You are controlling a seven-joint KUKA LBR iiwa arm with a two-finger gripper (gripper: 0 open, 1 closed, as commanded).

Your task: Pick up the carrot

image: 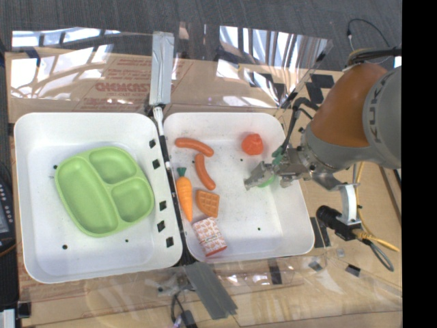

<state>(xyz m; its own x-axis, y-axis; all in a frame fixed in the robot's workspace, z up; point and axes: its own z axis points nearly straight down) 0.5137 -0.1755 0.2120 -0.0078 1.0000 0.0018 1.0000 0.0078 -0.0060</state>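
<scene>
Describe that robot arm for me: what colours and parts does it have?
The arm is smooth, rounded grey with a broad orange band above the wrist. Thin dark cables run beside it. Its gripper is small, grey metal with green parts.

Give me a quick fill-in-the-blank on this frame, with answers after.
1. The carrot lies in the ___ bin.
2. The divided plate in the left bin is ___ in colour.
3. The number of sausages beside the carrot is ___.
4. The gripper hovers above the ___ bin.

Answers: right; green; two; right
</scene>
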